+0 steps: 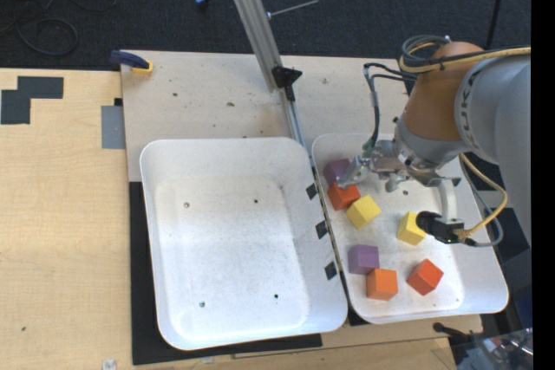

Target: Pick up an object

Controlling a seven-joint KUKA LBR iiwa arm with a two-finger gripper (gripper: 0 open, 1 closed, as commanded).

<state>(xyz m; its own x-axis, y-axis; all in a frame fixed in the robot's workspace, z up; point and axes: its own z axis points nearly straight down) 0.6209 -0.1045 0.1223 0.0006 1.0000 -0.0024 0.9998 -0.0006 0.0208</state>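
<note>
Orange cube (381, 283) lies well apart from end effector (349, 176), which touches purple block (336, 170).

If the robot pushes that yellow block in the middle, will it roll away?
Probably not. The yellow block looks like a cube with flat faces, so it should slide rather than roll. It looks stiff and likely light, maybe foam or wood. It sits against an orange-red block, so a push may nudge that too.

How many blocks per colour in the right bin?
Purple: 2, one by the gripper, one lower
Yellow: 2
Orange: 1
Red-orange: 2
Total: 7
</note>
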